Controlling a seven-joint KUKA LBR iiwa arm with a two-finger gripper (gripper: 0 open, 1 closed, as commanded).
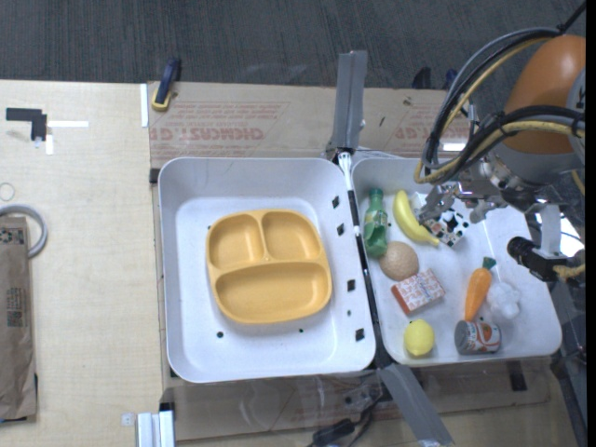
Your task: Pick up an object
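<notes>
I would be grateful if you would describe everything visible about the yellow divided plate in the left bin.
The yellow divided plate is a rounded rectangle that looks like matte plastic, with raised ridges splitting it into three compartments: two small ones on the far side and one wide one nearer the camera. It lies flat and upright, turned slightly askew, near the middle of the left bin. Nothing lies in it, and only the bin's floor touches it.

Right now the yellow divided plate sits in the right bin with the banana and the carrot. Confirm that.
Not quite. The camera view shows the yellow divided plate alone in the left bin. The banana and the carrot are in the right bin.
</notes>
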